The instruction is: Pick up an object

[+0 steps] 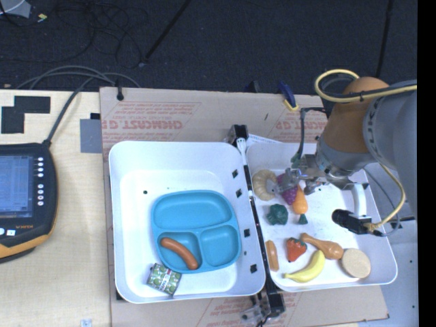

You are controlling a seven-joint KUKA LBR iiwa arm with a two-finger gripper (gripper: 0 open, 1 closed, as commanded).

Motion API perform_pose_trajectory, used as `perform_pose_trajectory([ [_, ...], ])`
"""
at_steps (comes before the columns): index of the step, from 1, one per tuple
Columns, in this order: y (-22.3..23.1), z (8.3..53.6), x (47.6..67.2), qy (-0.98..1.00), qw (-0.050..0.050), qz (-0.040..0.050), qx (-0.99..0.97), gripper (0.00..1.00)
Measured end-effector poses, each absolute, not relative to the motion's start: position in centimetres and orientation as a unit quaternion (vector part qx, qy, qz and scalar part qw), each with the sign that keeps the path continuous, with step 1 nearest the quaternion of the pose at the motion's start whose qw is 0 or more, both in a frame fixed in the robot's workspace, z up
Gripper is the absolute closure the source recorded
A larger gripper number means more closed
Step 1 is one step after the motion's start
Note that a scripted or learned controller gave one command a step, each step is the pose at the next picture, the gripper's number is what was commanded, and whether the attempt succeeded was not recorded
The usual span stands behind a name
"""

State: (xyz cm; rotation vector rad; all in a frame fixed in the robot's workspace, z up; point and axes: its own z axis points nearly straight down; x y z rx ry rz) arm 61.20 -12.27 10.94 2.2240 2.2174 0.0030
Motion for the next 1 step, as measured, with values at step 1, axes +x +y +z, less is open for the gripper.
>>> perform_pose_trajectory([
  [1, -2.71, 19.27, 59.10, 0.710, 0.000, 0.0027, 0.704, 1.00],
])
